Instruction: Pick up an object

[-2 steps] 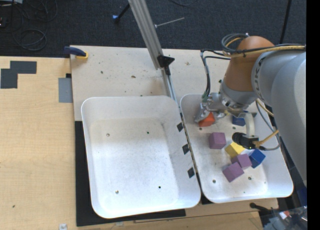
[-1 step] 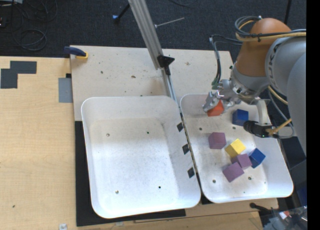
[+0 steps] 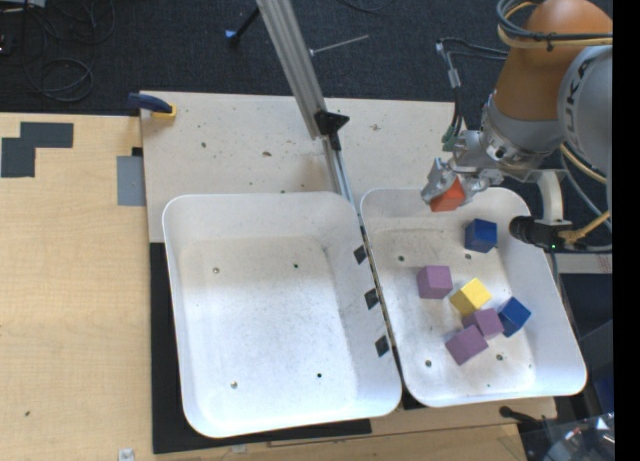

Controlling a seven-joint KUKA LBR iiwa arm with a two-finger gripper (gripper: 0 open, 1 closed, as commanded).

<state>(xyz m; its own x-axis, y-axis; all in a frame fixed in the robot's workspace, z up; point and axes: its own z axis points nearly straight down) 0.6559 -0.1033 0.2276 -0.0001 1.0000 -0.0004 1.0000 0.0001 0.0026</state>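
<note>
Holding an orange block (image 3: 449, 196) between its fingers, the gripper (image 3: 446, 189) hangs over the upper edge of the right bin (image 3: 560, 369), at right of the frame. The lifting step seems underway; next it must rise without slipping. Below lie three purple cubes (image 3: 434, 281), two blue cubes (image 3: 481, 235), one yellow cube (image 3: 471, 296).

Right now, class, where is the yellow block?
In the camera view, the yellow block lies in the right bin, touching the purple blocks below it, with another purple block to its left.

Two white bins (image 3: 270, 409) on bench (image 3: 250, 139)
</note>
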